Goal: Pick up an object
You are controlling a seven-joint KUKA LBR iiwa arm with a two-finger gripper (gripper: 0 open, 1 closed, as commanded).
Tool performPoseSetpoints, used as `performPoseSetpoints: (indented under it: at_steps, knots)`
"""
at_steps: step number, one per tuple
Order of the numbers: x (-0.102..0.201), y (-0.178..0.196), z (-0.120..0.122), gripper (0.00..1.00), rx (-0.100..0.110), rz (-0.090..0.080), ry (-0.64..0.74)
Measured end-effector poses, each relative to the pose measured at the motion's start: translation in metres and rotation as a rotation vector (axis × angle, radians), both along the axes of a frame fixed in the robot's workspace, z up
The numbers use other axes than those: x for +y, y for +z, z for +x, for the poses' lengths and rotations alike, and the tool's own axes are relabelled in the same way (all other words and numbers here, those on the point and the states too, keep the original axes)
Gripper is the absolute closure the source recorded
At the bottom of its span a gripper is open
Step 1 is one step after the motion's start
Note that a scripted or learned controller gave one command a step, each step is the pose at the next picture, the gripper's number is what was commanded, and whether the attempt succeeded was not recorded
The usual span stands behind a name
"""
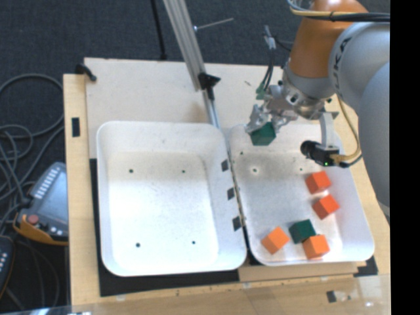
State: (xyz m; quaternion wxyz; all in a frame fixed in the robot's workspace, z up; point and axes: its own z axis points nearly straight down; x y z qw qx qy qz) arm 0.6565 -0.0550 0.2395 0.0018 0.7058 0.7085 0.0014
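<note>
Above the right-hand bin (357, 195), the robot's gripper (264, 131) carries a green block (264, 135) clamped between its jaws, raised near the bin's far left corner. A steady, vertical lift should keep the grip secure.

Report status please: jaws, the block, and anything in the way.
Gripper shut on green block, raised over far edge of right bin. Four orange blocks and one green one lie in that bin. Nothing in the way.
</note>
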Motion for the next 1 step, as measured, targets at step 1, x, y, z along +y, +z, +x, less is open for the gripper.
performPoseSetpoints:
  at_steps: [1]
  knots:
    - [0.0805, 0.0092, -0.0125, 1.00, 0.004, 0.003, 0.006]
